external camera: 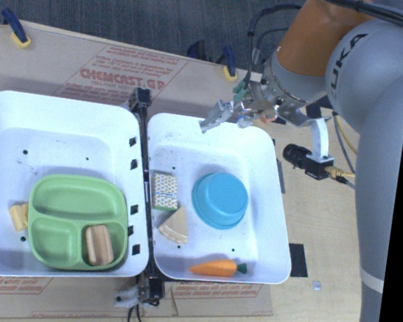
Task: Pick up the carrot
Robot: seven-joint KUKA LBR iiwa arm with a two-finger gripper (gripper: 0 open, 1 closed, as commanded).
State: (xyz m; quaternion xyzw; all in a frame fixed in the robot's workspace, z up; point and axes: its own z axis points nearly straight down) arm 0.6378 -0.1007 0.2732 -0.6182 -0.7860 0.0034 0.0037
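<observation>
Right bin (273, 204) holds carrot (214, 268); fingers (215, 119) above rim, blurred, spread unclear.

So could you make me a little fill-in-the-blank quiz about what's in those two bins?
1. The carrot lies in the ____ bin, near its front wall.
2. The bowl beside it is coloured ____.
3. The green tray has a sausage in its front-____ compartment.
4. The gripper hovers over the right bin's ____ rim.

Missing: right; blue; right; back
</observation>
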